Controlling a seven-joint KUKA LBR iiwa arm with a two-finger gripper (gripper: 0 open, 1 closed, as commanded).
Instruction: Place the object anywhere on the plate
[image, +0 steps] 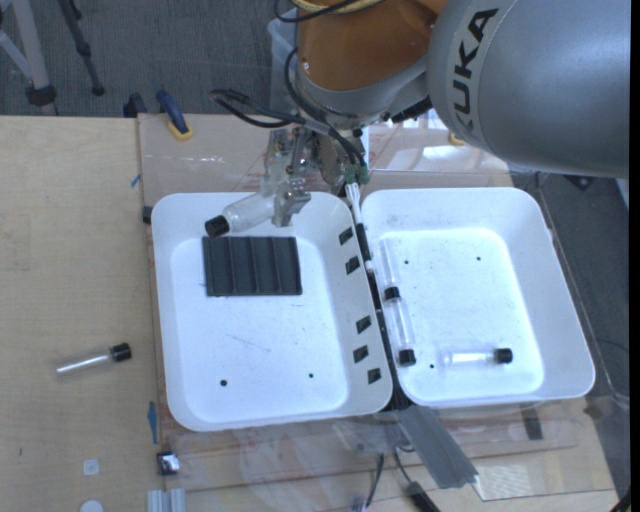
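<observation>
**Tube gripped above the far edge of the left bin**

On the bare desk (70, 250) at far left lies a clear tube with a black cap (93, 359), well apart from both bins. Next comes the left bin (175, 400), which bears a dark ribbed plate (252, 266) lying flat in its far half. Just beyond the plate's far left corner sits the black cap of a second clear tube (240, 215); this tube slants up and to the right, its far end caught between the fingers of the hand (290, 200), which is clenched on it. The tube hangs beside the plate's far edge, not on it. The grey arm (540, 70) with its orange band fills the upper right. In the right bin (570, 370), two clear tubes lie along the left wall (392, 310), end to end, and a third capped tube (477, 356) rests near the front, lying crosswise.
</observation>
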